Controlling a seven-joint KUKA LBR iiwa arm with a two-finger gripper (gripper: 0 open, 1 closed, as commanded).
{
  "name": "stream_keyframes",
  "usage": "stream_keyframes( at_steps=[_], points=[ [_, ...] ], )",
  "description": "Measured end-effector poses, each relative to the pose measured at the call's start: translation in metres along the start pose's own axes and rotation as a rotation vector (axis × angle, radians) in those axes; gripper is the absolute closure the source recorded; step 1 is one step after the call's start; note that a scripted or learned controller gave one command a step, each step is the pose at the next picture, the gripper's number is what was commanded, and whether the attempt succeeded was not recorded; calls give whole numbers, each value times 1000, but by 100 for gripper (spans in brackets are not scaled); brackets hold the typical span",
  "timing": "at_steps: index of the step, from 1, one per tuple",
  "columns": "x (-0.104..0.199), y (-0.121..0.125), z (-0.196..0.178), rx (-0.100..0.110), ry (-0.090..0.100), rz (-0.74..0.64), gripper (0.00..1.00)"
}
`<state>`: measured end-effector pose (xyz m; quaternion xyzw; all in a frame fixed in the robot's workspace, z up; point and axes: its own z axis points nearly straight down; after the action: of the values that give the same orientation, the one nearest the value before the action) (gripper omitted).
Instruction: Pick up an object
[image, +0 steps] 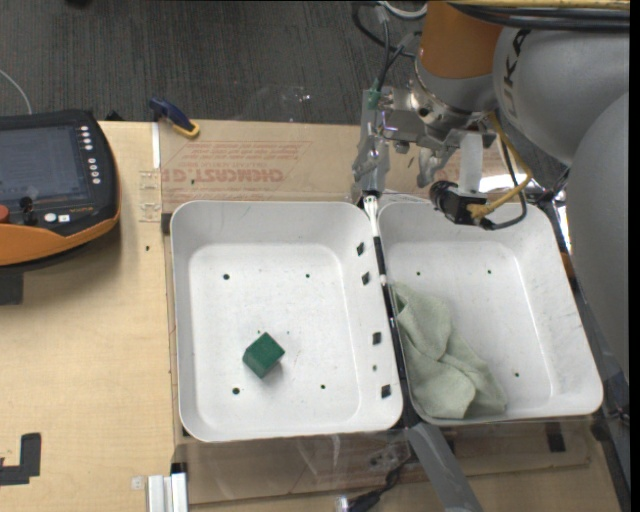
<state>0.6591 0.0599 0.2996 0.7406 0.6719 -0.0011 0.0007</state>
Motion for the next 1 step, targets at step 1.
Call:
stream_keyframes(
  at_steps=[1],
  points=[
    [69,-8,183,2,1,-49,0]
  ],
)
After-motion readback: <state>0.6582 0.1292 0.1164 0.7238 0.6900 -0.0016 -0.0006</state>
